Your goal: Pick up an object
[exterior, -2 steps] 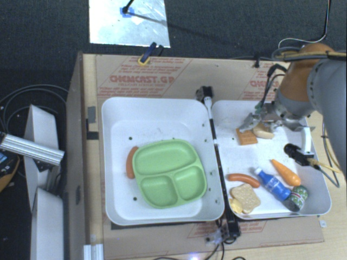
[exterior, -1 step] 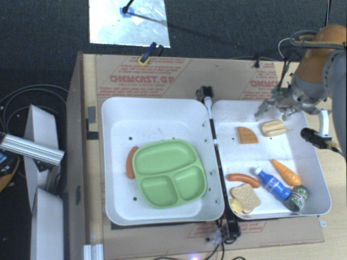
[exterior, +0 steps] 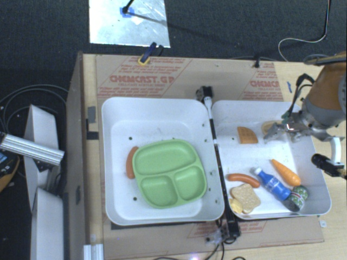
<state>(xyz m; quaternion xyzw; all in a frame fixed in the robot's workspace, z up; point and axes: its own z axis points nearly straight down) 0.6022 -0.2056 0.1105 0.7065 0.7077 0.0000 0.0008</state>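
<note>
Carrot [exterior: 286, 172]: lower right of frame, in right bin [exterior: 325, 196], ungrasped; hand [exterior: 276, 131] nearby, finger state indiscernible; pick pending.

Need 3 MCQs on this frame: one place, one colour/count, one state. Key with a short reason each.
1. Where does the green divided plate sit?
A. left bin
B. right bin
C. on the bench outside both bins

2. How many sausages are in the two bins together?
A. one
B. two
C. four

3. How does the blue bottle lie?
A. standing upright
B. on its side
C. lifted off the bin floor by the arm

Key:
1 A: the plate rests inside the left bin.
2 B: one sausage lies by the plate's left edge, one sausage in the right bin.
3 B: the bottle lies flat on the right bin's floor beside the carrot, apart from the tool.
</note>
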